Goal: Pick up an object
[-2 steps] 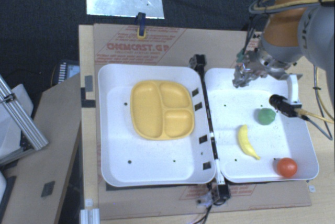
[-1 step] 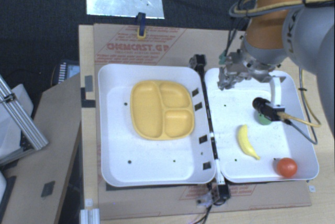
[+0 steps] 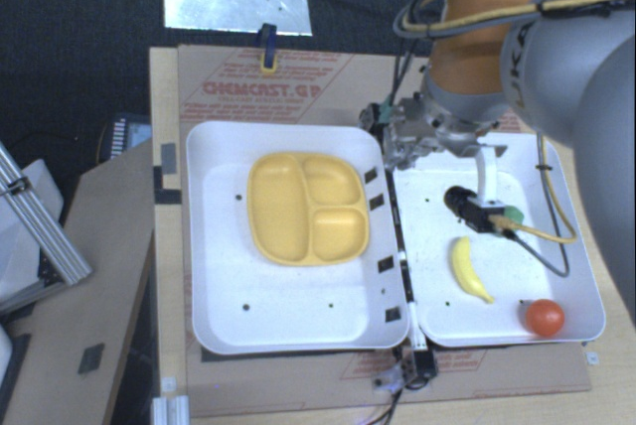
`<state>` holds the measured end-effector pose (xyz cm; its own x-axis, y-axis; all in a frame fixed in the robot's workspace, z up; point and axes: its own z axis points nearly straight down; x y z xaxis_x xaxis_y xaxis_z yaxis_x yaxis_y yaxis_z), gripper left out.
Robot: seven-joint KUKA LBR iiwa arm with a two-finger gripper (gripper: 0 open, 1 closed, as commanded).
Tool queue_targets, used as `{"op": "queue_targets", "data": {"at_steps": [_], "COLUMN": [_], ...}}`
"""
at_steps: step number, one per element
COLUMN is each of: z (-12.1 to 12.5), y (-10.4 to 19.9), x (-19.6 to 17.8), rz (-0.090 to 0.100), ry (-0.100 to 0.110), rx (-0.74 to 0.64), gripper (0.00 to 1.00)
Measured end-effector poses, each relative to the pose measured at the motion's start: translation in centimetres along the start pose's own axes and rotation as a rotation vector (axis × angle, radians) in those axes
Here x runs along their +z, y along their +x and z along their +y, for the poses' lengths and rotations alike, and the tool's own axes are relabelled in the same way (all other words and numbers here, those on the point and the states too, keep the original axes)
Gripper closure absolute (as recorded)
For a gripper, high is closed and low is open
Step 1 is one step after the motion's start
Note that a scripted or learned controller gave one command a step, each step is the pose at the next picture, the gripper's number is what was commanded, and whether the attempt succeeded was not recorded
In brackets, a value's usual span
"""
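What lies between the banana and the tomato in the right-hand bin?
Nothing loose. In the camera view, only the bare white floor of the right-hand bin, with one small dark spot, separates the banana and the tomato.

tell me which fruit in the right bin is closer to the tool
The yellow banana is closer to the tool; the round red fruit lies farther away, in the corner.
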<state>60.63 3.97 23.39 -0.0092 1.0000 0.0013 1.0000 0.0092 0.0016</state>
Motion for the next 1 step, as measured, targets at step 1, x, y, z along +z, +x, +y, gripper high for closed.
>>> {"op": "queue_targets", "data": {"at_steps": [1], "z": [-2.15], "y": [5.68], "x": [1.08], "rz": [0.001], "ry": [0.003], "rx": [-0.001], "gripper": [1.00]}}
